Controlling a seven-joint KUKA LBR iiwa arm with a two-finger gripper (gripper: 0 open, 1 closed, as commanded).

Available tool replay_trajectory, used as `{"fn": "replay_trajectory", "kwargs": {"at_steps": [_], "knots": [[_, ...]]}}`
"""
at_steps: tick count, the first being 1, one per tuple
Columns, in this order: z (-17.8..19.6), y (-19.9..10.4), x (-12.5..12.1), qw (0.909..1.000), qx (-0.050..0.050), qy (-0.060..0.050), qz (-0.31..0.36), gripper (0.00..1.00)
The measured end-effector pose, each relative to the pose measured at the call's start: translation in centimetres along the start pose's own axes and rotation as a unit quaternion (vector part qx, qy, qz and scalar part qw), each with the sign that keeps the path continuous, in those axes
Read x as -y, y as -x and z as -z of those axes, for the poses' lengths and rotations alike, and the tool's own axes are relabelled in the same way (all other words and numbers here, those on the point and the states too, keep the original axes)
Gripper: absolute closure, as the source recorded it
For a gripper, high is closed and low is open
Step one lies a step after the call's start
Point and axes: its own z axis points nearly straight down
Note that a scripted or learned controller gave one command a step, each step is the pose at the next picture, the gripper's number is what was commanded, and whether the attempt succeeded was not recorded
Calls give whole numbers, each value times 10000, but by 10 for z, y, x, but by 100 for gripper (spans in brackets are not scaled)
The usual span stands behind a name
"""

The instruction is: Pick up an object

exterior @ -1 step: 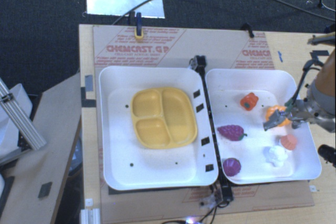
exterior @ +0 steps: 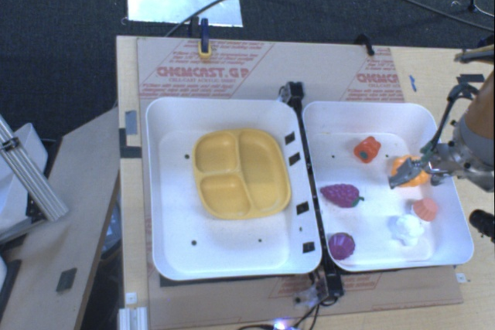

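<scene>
Your likeliest target is the orange-yellow toy (exterior: 411, 168) in the right bin (exterior: 363, 113), lying toward that bin's right side, between the small orange-red toy (exterior: 368, 149) up-left of it and the pale salmon piece (exterior: 425, 209) below it. The gripper (exterior: 405, 175) sits right over that toy, low in the bin, and hides part of it. You cannot tell whether its fingers are spread or closed, or whether the toy is between them, so do not count this as a grasp.

You appear to be at the grasp step: down at the object, with no lift to be seen. The next move calls for closing firmly on the toy, if that is not done, then rising straight up so the white lumpy toy (exterior: 407, 228) and the salmon piece nearby stay undisturbed.

Farther left in the same bin lie a purple grape bunch (exterior: 340, 195) and a round purple toy (exterior: 341, 245). The left bin (exterior: 174, 120) holds a yellow divided plate (exterior: 240, 172). Both bins rest on the table (exterior: 255, 66).
</scene>
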Motion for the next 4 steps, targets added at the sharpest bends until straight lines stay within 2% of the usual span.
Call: {"fn": "replay_trajectory", "kwargs": {"at_steps": [2,3,4], "knots": [[-101,-5,8,10000,-7,-10,-13,0],[-88,-5,7,10000,2,11,-10,100],[-25,-3,10,10000,8,26,-1,100]]}}
